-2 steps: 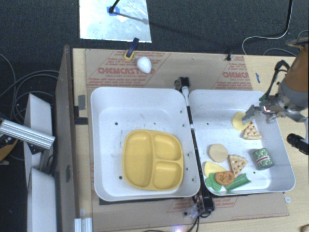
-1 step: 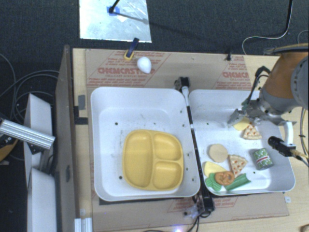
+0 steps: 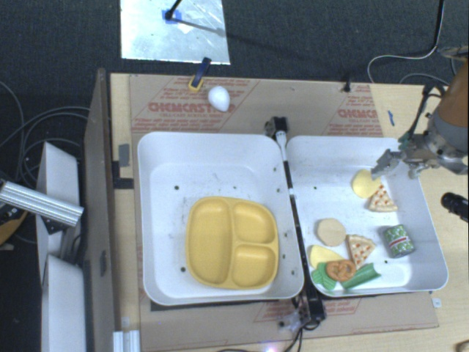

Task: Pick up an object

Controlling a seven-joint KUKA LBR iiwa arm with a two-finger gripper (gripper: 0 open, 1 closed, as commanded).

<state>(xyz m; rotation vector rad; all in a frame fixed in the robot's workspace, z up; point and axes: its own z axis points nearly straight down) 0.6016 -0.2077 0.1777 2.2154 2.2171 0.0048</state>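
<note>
Tool (image 3: 387, 163) hangs over the upper right of the right bin (image 3: 432, 259), arm (image 3: 448, 127) reaching in from the right. I see one finger angling down-left toward a pale yellow round piece (image 3: 362, 182); I cannot tell whether the tool is open or closed, and I see nothing gripped.

Candidates all sit in the right bin: yellow round piece, a pizza slice (image 3: 382, 199) touching its lower right edge, a tan disc (image 3: 331, 232) near the middle, a second pizza slice (image 3: 360, 248), a green can (image 3: 397, 240) lying on its side, and a heap at the near-left corner with a yellow wedge (image 3: 322, 256), an orange slice (image 3: 340, 270) and a green pod (image 3: 364, 276). Left bin (image 3: 157, 196) carries a yellow divided plate (image 3: 233, 241). A white egg (image 3: 218, 97) lies on the bench, outside both bins.

My judgement: the yellow round piece is nearest, but flat and crowded by the slice. I would centre over it, set the fingers across its free sides, away from the slice, and descend straight. The can looks the easier grip, standing apart.
</note>
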